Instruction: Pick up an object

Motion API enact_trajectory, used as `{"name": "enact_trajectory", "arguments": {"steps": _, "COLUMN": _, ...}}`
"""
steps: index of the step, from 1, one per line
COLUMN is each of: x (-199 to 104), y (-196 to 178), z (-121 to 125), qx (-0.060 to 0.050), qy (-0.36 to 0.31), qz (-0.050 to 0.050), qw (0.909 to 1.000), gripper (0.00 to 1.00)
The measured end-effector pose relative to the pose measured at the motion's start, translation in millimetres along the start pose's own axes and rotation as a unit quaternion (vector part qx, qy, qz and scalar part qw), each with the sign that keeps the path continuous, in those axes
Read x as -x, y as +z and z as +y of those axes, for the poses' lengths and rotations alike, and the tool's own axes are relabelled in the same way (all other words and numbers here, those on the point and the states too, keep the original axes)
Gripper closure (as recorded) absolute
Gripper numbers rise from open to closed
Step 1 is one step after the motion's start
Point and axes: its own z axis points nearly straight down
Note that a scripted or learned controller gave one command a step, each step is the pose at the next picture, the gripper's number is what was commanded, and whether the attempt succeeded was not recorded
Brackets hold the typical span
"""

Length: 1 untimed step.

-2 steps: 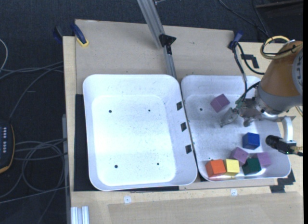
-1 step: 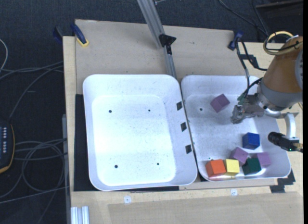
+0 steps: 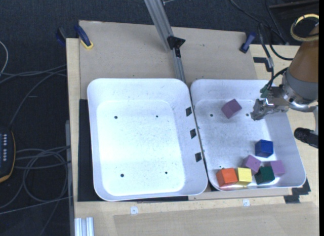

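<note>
The right bin (image 3: 212,128) holds several small blocks. A purple block (image 3: 231,108) lies alone near its far middle. A blue block (image 3: 264,148) sits lower right. Along the front edge cluster an orange block (image 3: 227,176), a yellow block (image 3: 244,175), a dark green block (image 3: 264,175) and two light purple blocks (image 3: 252,162) (image 3: 277,167). My gripper (image 3: 259,111) hangs over the bin's far right part, about a block's width right of the lone purple block. I see nothing between its fingers.
The left bin (image 3: 136,139) lies beside the right one, joined by black clips (image 3: 193,133). A grey metal pole (image 3: 162,17) slants over the bench's back. Blue clamps (image 3: 83,36) (image 3: 247,41) sit at the bench's far corners. Cables run over the floor at left.
</note>
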Motion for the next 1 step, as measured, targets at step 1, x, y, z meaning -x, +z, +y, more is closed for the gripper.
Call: {"name": "enact_trajectory", "arguments": {"steps": 1, "x": 0.0, "y": -31.3, "z": 1.8, "qx": -0.001, "qy": 0.000, "qz": 0.000, "qw": 1.0000, "gripper": 1.00}}
